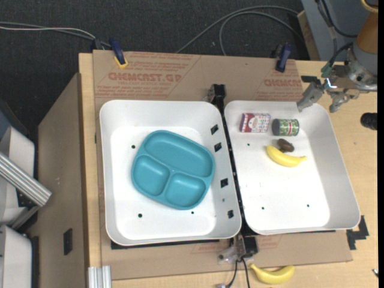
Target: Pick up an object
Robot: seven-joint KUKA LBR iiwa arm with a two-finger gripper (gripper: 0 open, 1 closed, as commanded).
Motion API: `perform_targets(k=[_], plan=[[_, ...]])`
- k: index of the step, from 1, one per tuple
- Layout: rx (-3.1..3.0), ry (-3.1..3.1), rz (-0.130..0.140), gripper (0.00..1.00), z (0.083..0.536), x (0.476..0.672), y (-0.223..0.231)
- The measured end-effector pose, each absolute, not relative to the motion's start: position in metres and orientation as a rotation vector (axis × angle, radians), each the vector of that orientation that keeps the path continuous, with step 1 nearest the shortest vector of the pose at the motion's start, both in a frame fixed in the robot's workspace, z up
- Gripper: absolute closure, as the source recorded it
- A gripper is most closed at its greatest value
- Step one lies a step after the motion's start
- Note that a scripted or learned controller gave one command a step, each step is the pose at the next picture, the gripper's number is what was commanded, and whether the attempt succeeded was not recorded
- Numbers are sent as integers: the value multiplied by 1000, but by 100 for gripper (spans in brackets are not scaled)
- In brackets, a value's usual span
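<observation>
Nothing picked up yet: the grasp is all still to do.
The gripper (322, 98) hangs spread and bare over the right bin's (336, 179) far edge; banana (285, 156), can (285, 127) and carton (255, 123) lie untouched.

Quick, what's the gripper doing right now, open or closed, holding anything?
Gripper: open, holding nothing, above the right bin's far right corner.
</observation>
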State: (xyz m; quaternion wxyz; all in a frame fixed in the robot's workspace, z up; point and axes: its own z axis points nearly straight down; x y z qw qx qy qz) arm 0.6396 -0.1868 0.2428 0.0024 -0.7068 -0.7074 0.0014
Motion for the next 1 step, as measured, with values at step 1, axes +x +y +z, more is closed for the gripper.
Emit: perform_targets(k=[1], plan=[[-2216,-2221,4,0,199,645,-184]])
